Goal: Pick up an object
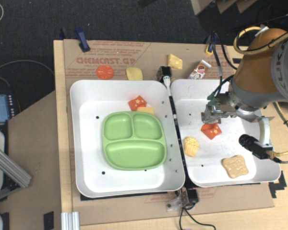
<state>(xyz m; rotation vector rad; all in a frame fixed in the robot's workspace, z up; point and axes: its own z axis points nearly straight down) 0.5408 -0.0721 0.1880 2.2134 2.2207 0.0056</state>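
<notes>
Over the right bin (pixel 259 176), gripper (pixel 212 118) hangs just above a red block (pixel 211 131); can't tell its finger state. Corn piece (pixel 190 146) sits near the divider, cracker (pixel 234 166) near the front rim; mid-floor is open. Left bin (pixel 81 143): one green divided plate (pixel 133 141), one red block (pixel 137 102). Cardboard bench (pixel 67 71), dark carpet around.

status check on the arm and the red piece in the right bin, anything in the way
Gripper low over right bin, directly above red piece; grip unconfirmed. Red piece lying on bin floor. Corn cob and cracker nearby, both apart from it.
</notes>
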